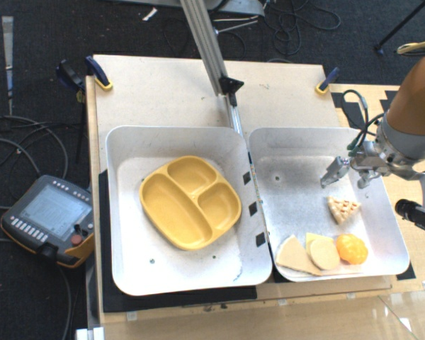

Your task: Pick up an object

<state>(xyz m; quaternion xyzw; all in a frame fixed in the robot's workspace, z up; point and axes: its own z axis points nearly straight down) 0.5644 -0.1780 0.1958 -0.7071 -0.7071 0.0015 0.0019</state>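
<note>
My gripper (348, 175) hangs open over the right bin (290, 183), its two grey fingers spread with nothing between them. Just below it lies a pale wedge with an orange-dotted edge (343, 209). Along the bin's front edge sit a tan flat slice (292, 254), a pale yellow round piece (323, 251) and an orange round object (352, 248). The grey arm with its orange band comes in from the right.
The left bin (127, 161) holds a yellow three-compartment plate (190, 201). A slanted metal pole (207, 37) rises from between the bins at the back. A teach pendant (49, 219) lies on the floor at left.
</note>
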